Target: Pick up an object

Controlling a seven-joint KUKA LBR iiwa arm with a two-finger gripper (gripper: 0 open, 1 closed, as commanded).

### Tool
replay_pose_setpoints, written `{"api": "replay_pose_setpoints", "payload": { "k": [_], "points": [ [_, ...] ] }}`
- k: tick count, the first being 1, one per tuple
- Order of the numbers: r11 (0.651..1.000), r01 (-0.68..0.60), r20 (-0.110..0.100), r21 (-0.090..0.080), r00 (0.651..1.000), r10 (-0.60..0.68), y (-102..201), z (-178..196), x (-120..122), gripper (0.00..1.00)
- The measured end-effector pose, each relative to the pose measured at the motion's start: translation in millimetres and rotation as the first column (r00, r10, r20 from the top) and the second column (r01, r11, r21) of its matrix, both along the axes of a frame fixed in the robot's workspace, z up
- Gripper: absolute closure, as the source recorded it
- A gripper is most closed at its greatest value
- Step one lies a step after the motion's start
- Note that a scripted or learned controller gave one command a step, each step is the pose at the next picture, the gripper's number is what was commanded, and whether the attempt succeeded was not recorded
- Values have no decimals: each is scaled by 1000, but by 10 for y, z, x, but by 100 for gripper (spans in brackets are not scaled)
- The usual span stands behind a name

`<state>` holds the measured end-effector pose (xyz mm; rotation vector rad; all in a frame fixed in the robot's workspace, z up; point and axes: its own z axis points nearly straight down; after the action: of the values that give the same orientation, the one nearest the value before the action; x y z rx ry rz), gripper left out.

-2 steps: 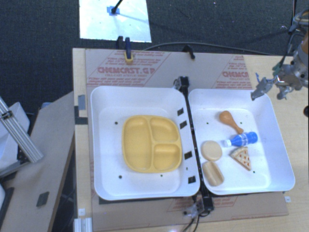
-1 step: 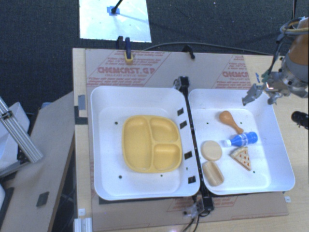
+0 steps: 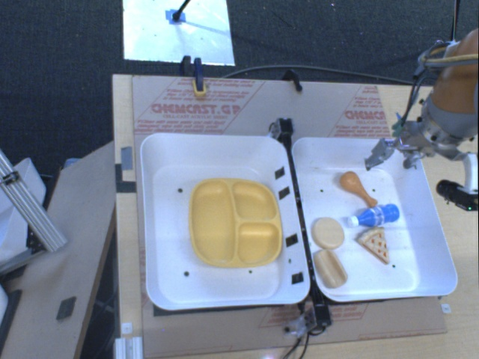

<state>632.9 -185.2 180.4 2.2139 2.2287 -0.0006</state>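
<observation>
Gripper (image 3: 394, 152) hovering open and empty over right bin (image 3: 441, 275); drumstick (image 3: 358, 187), bottle (image 3: 376, 216) lying unpicked. Grasp not started.

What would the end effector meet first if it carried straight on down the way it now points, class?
Probably the bare floor of the right bin near its back wall. The end effector hangs above that corner, and the drumstick lies a little nearer the camera. Depth is unclear from this slanted view.
</observation>
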Motion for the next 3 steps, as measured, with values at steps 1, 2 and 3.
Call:
{"api": "replay_pose_setpoints", "payload": {
  "k": [1,2,3],
  "points": [
    [1000,4,-1,0,1000,-4,-74,-552,60,0],
    [1000,2,6,-1,1000,-2,-76,-406,77,100],
    [1000,5,8,-2,1000,-5,-173,161,56,100]
  ]
}}
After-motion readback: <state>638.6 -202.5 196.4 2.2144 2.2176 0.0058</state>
